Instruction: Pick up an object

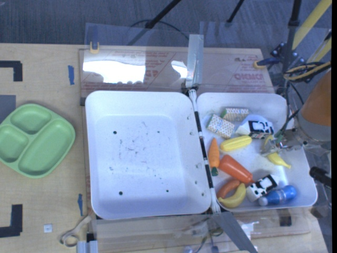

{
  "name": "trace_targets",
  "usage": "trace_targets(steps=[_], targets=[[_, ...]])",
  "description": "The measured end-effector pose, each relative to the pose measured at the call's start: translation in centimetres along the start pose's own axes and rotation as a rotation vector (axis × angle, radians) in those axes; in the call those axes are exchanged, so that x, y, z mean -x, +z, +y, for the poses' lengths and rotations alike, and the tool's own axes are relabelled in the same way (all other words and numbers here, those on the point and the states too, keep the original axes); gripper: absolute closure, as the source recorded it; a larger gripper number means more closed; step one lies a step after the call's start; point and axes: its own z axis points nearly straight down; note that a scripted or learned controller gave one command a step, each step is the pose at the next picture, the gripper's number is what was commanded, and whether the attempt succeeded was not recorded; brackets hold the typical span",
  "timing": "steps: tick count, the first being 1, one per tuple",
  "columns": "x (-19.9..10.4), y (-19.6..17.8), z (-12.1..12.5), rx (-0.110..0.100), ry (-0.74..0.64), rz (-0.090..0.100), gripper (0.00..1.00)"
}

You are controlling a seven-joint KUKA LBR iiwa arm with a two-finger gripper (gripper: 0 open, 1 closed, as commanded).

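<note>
The right white bin (303, 181) holds several small things. Among them are a yellow corn-like piece (236, 143), an orange carrot (213, 153), a red-orange pepper (235, 168), a banana (235, 196), a patterned cracker box (220, 125), a black-and-white toy (261, 185), a blue bottle (279, 195) and a white-and-blue pouch (256, 125). My gripper (277, 140) is low over the bin's right side, just above a small yellow piece (278, 160) and right of the corn-like piece. The arm's orange band (320, 105) shows at the right edge.
The left white bin (142, 152) sits beside the right one, with a metal divider (202, 152) between them. A green compartment plate (35, 139) lies on the bench at far left. A clear panel (174, 67) stands behind both bins.
</note>
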Motion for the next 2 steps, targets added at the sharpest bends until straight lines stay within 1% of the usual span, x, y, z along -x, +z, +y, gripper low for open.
trace_targets(steps=[1,2], targets=[[1.7,1.1,3.3,-0.003,-0.014,0.003,1.0],[-5.7,-9.3,8.7,-0.003,0.087,0.001,1.0]])
